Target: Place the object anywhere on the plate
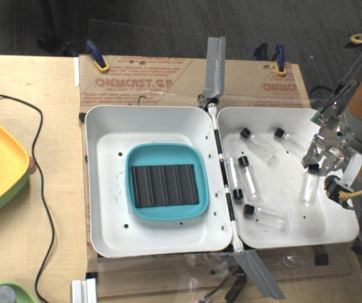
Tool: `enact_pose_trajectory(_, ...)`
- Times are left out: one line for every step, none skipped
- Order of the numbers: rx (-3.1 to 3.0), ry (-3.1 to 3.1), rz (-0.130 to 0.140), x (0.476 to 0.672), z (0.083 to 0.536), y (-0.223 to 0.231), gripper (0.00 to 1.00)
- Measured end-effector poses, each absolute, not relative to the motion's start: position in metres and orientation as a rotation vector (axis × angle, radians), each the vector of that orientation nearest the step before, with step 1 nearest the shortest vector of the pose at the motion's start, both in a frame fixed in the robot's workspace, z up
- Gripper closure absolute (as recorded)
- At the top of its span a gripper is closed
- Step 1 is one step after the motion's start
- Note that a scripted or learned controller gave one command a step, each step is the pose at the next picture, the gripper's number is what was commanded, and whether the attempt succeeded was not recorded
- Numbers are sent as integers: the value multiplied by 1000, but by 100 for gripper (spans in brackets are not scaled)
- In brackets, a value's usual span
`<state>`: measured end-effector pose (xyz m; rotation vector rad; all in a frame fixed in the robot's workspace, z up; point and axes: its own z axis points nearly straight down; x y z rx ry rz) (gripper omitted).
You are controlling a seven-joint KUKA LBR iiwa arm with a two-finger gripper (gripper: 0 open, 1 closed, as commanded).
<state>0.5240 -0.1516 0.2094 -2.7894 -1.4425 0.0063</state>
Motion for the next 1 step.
enact_pose_trajectory(-2789, -1443, 6, 524, 209, -152, 0)
